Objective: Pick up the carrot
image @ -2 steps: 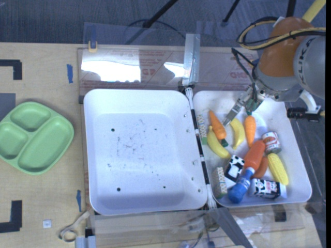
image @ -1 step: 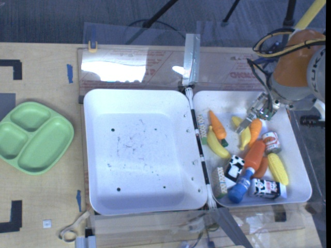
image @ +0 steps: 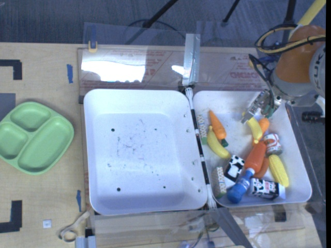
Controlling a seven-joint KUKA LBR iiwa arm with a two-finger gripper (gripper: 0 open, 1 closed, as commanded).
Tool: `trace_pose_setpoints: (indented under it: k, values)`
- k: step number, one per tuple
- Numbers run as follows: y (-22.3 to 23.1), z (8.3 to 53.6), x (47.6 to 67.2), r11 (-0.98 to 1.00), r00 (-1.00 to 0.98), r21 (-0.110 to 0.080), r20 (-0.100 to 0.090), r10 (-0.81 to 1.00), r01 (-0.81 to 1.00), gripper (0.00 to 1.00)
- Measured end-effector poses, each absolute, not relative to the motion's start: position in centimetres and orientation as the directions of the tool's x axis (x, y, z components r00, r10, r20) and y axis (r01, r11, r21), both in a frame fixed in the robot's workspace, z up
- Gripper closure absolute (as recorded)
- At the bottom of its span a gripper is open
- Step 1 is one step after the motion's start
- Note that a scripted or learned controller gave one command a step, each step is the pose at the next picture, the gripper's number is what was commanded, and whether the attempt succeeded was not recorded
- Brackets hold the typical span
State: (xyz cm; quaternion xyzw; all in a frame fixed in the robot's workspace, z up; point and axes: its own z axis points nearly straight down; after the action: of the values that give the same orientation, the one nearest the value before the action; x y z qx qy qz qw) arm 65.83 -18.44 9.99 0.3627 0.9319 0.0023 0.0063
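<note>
Scene: A grey arm with an orange band reaches from the right over two white bins on a wooden bench.

Landmark: The right bin, which holds all the toy food.

Carrot: Lies in the right bin's upper left part, near the divider between the bins. Orange, with a green end toward the bin's far wall.

Carrot axis: Long axis runs from the far wall toward the bin's middle, slanting a little to the right as it comes nearer the camera.

Gripper: Hangs over the right bin's upper right part, by its far wall. Whether it is spread or closed cannot be told; nothing is seen in its grasp.

Key relation: The carrot lies to the left of the gripper and slightly nearer the camera, well apart from it, with bare bin floor between.

Neighbours: A banana lies just beside the carrot's lower end. A corn cob, an orange bottle and a blue bottle crowd the right bin's lower half.

Elsewhere: The left bin sits beside the right bin; a green tray rests on the bench beyond it.

Judgement: The pick looks not yet begun; the coming move likely calls for travel leftward, then a grip across the carrot's narrow width, clear of the banana.
</note>
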Motion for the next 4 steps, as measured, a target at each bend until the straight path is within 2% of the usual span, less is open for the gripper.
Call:
trace_pose_setpoints:
  k: [1, 2, 3, 4]
  values:
    - [-18.4, 9.8, 65.7, 0.736, -0.736, 0.005, -0.003, 0.676, 0.676, 0.0]
    - [-18.2, 8.7, 65.7, 0.664, -0.664, -0.004, 0.004, 0.748, 0.748, 0.0]
    - [-18.2, 10.0, 66.1, 0.664, -0.664, 0.007, -0.009, 0.748, 0.748, 1.0]
    - [-18.2, 9.8, 65.9, 0.664, -0.664, 0.002, -0.001, 0.748, 0.748, 0.0]
